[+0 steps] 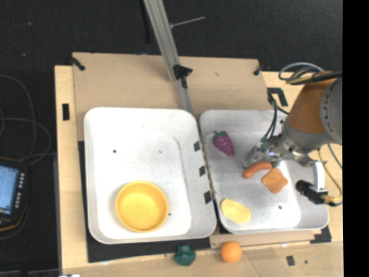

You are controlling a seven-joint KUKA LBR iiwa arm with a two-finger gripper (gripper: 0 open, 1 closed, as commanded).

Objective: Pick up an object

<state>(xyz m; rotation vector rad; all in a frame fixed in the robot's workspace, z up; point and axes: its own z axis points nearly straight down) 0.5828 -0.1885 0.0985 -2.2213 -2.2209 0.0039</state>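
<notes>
My gripper (261,156) is low in the right bin (288,218), reaching in from the right under the orange-banded wrist. Directly below its tip in the view lies an orange sausage-shaped toy (256,169), touching or nearly touching it. An orange-brown block (275,180) sits just right of that toy. A purple grape bunch (223,143) lies to the gripper's left. A pale yellow piece (235,210) rests near the bin's front left corner. Whether anything is gripped cannot be made out.
The left bin (115,131) holds a yellow bowl (142,205) at its front. On the bench in front of the bins lie an orange ball (230,251) and a small green object (184,256). A grey metal pole (164,36) rises behind the bins.
</notes>
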